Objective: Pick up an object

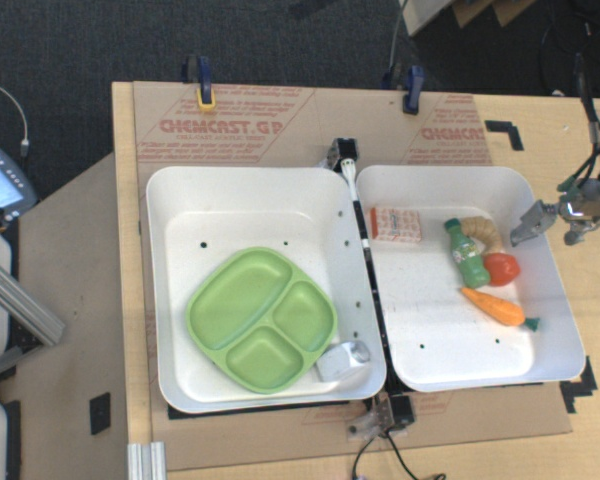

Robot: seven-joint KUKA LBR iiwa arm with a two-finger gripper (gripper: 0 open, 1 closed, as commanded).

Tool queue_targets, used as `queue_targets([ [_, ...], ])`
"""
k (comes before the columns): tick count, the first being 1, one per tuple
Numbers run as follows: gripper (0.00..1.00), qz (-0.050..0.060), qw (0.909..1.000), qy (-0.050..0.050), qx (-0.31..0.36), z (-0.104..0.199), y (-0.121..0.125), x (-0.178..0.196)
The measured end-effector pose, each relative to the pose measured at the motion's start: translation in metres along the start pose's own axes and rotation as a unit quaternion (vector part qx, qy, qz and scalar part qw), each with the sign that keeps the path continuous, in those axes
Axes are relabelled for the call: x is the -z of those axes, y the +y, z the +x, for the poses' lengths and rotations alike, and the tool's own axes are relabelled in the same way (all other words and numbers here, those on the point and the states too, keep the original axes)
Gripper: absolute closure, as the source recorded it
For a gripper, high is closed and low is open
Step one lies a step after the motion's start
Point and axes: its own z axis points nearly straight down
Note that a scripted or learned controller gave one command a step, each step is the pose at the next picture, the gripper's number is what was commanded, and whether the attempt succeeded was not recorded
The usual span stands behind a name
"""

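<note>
The gripper (542, 220) is seen at the right bin's (420, 363) 3 o'clock rim, but whether it is released or clenched cannot be told. Just inside, a green bottle (468, 254), red tomato (501, 268) and carrot (496, 307) are clustered. Bare floor is left toward 7 o'clock.

Light was even and bright from above; both white bins (260, 193) glared slightly, shadows stayed soft, detail was mildly blurred, and the frame's upper floor (80, 18) lay dim.
</note>
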Motion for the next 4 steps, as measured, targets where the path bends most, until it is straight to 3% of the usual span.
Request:
queue_targets([
  [3, 0.00, 0.003, 1.0000, 0.002, 0.000, 0.021, -0.007, -0.140],
  [4, 1.00, 0.000, 1.0000, 0.000, 0.000, 0.020, -0.005, -0.127],
])
